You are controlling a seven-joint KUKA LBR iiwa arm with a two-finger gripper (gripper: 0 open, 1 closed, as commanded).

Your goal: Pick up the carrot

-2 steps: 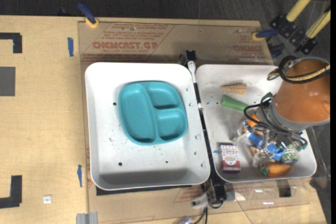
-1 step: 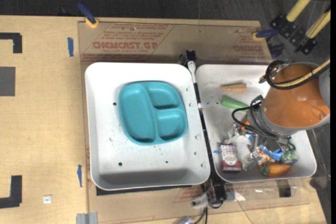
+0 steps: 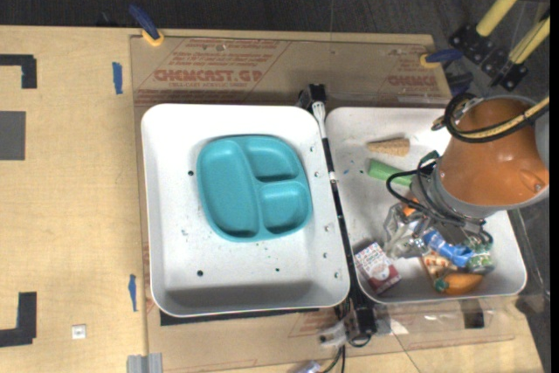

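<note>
The carrot [image 3: 461,281] is found in the right bin [image 3: 349,131], at its near right corner, lying flat among clutter just beside a blue packet [image 3: 447,251] and near a small carton [image 3: 376,265]. The gripper [image 3: 409,231] is lowered beside it; its state cannot be told. The carrot is judged light, rigid and smooth, likely toy plastic. A hold across its thicker middle is advised, as the taper may slip.

Bright even overhead light, soft shadows, sharp.
</note>
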